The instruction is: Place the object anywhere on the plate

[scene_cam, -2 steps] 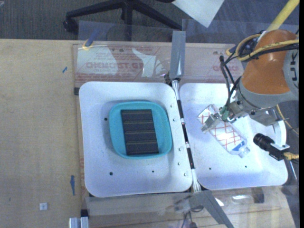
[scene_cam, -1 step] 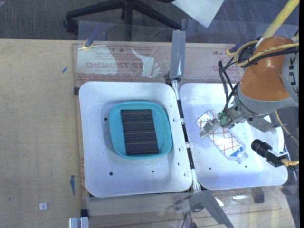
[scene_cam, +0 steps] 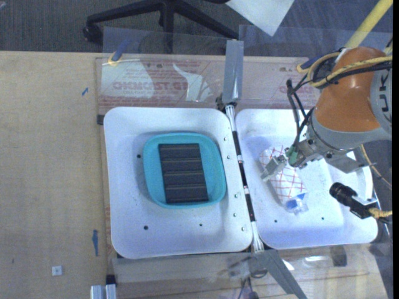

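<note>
The plate [scene_cam: 151,167] is a teal square dish with rounded corners, sitting in the middle of the left bin [scene_cam: 124,204]. A dark grey ridged slab [scene_cam: 182,172] lies on it. The object [scene_cam: 289,185] is a crumpled white packet with a red grid pattern and a blue end, lying in the right bin [scene_cam: 327,220] near its centre. My gripper [scene_cam: 281,161] hangs low over the packet's upper left end, right at it or touching it. From this angle I cannot make out whether anything is held.
The arm's orange band [scene_cam: 349,89] and grey wrist lean over the right bin's far right side. A black cylindrical part [scene_cam: 346,198] sticks out by the right wall. A metal divider [scene_cam: 234,73] stands behind the seam between the bins.
</note>
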Controlling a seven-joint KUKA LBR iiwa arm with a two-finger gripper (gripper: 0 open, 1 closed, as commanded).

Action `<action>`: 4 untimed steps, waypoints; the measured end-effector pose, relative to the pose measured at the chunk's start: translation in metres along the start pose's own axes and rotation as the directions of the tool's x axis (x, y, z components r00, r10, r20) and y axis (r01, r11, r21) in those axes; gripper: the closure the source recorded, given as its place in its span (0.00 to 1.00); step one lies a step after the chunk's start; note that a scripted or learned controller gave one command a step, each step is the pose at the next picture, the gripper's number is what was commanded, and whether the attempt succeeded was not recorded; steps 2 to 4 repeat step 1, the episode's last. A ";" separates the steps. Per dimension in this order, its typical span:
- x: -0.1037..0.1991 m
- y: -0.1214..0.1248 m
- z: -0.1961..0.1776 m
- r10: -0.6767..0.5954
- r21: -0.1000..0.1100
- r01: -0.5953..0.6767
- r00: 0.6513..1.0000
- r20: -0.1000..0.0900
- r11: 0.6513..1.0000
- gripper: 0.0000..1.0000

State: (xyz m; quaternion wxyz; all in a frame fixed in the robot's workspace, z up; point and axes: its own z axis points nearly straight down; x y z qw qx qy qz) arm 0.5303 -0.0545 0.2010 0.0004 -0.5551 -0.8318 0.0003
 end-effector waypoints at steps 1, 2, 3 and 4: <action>0.004 0.030 -0.049 -0.083 -0.004 0.083 0.997 0.004 0.997 0.00; 0.004 0.030 -0.049 -0.083 -0.004 0.083 0.997 0.004 0.997 0.00; 0.004 0.030 -0.049 -0.083 -0.004 0.083 0.997 0.004 0.997 0.00; 0.004 0.030 -0.049 -0.083 -0.004 0.083 0.997 0.004 0.997 0.00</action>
